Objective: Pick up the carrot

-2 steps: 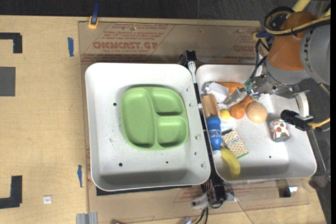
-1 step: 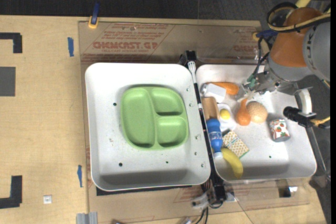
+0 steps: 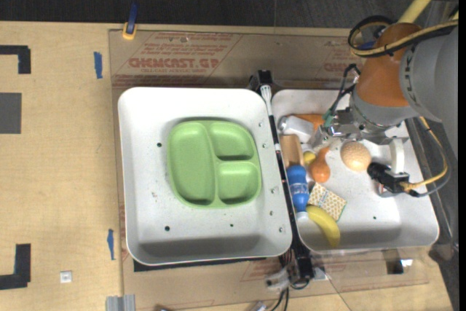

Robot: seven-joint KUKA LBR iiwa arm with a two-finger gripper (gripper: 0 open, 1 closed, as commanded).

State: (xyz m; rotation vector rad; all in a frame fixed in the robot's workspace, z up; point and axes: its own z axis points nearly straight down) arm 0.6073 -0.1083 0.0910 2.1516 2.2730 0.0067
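**Reaching for the carrot from the right**

Hovering over the right bin (image 3: 415,218), the gripper (image 3: 336,126) sits at its upper left. Whether it is released or clenched cannot be told. The carrot (image 3: 312,119) lies just left of it, touching or nearly so, long axis roughly left-right, near the bin's top wall.

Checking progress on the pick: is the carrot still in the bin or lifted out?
Still in. The carrot lies low in the right bin, an orange end showing beside the hand. Whether the hand touches it cannot be told.
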